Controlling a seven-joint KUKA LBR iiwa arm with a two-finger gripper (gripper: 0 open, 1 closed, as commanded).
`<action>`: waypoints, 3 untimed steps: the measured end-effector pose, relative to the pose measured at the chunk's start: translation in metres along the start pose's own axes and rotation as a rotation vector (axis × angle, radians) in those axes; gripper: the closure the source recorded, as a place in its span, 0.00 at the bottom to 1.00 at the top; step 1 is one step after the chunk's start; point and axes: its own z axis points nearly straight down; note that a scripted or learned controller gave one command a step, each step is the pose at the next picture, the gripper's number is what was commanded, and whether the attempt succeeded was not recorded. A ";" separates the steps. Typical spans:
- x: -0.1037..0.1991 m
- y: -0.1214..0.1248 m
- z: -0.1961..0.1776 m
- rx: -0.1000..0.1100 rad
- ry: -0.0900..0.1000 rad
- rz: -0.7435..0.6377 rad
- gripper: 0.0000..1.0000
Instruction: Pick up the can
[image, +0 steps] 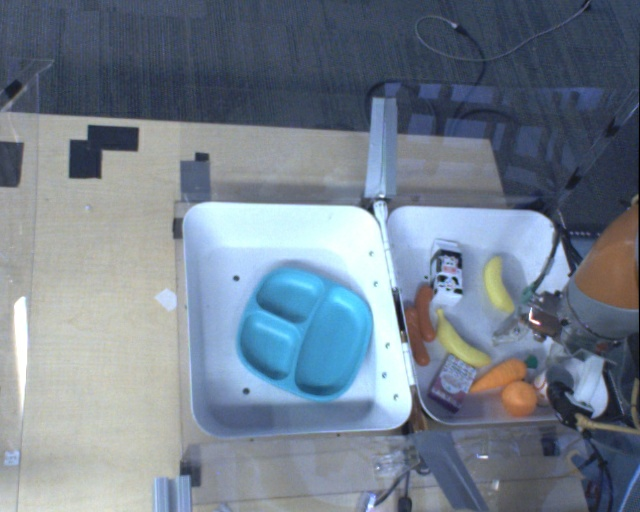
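Purple can (454, 383) flat; top toward upper right

The arm (608, 270) is cut off by the frame's 3 o'clock edge; only its orange band and grey wrist are visible. The gripper (533, 318) sits over the right bin's (470, 222) 3 o'clock rim, and its finger state is too small and cluttered to read. The can (453, 381) lies at the bin's 6 o'clock wall; its label is too blurred to read. The print on the small carton (447, 270) is likewise illegible. Objects beyond the bin's 4 o'clock corner cannot be identified.
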 end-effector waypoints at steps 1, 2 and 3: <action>0.002 0.002 -0.012 -0.005 0.003 -0.004 1.00; 0.058 0.063 -0.047 0.003 -0.001 0.044 1.00; 0.004 0.011 -0.023 0.006 -0.002 0.103 1.00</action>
